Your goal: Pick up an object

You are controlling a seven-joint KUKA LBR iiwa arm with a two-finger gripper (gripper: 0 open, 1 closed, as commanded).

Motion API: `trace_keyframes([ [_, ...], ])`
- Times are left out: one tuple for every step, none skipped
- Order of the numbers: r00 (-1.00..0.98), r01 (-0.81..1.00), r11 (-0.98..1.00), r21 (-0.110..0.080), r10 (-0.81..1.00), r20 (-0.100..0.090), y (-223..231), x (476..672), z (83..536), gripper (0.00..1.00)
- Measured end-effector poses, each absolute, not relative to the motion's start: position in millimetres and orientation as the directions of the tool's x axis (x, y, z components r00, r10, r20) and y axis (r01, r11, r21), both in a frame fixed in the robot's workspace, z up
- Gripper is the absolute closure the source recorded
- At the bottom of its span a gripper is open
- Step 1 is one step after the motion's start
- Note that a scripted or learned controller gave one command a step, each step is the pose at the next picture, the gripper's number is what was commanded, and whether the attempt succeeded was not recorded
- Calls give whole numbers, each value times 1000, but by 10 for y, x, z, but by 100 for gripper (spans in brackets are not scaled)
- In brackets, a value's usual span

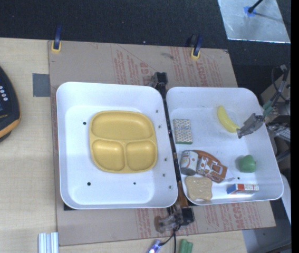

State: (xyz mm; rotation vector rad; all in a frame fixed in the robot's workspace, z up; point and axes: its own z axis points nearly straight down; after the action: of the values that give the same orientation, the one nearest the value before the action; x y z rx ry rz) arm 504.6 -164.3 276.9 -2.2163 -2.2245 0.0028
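Nearest the camera in the right bin [265,191], a small white carton [242,188] with red and blue print lies flat by the near rim, its long side running left to right. To its left rests a slice of toast [199,188], and just beyond that a grey can [187,163] touches a brown wrapper [211,165]. A green ball [247,163] sits alone toward the right wall, apart from the carton and the wrapper. Farther back, a speckled sponge [182,130] lies beside the left wall.

Farther still, the banana [225,119] lies with its long axis slanting from far-left to near-right, and its near end almost meets the gripper [242,133], which reaches in over the right wall at the tip of the arm [270,117]. The banana therefore lies just left of the tip and slightly beyond it, the closest object to it by a clear margin; the ball is next, nearer the camera. The tip looks dark and narrow at this angle, and whether its jaws stand released or clenched cannot be told; nothing is seen between them.

In the left bin [73,141], a yellow divided tray [123,141] sits centred, well apart from the arm.
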Motion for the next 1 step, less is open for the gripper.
trace_keyframes([
  [-6, 1000, 6, -4, 1000, -2, -2006, 5882, 2047, 0],
])
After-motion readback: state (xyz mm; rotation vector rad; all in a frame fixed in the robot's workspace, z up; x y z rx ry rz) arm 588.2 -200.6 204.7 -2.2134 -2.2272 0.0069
